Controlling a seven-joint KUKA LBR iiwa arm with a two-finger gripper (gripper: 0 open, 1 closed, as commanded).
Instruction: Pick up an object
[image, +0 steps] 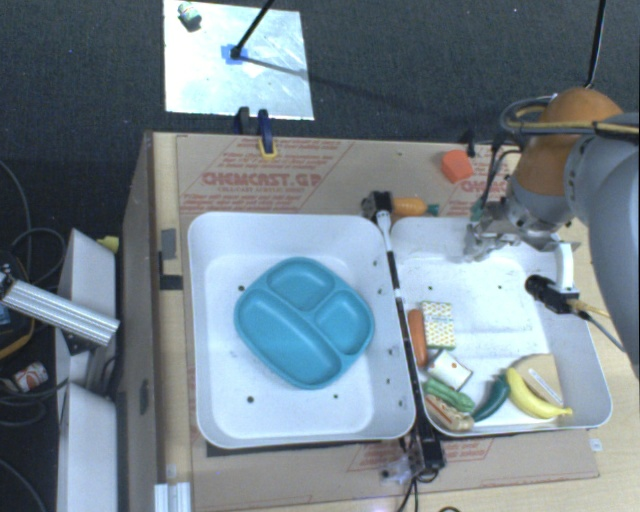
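**Tool at the far edge of the right bin, objects gathered at the near edge**

The grey arm with the orange band reaches in from the right side of the camera view. Its tool hangs over the far part of the shallow white right bin, close to the far rim. The metal fingers point down to the bin floor, but they are small and blurred, so I cannot tell how far they are open, and I see no object between them.

The objects to pick lie in the same bin, well apart from the tool, toward the near edge. A yellow plastic banana lies at the near right, and a dark green pepper lies just beside it on the left. A small white box and a green vegetable piece lie near the corner by the divider. An orange carrot lies along the divider, and a small patterned square packet is just beside it; this packet is the nearest one to the tool.

The shallow white left bin holds a light blue plastic plate with three compartments. On the surface behind the bins sit a small orange block and a second orange piece.
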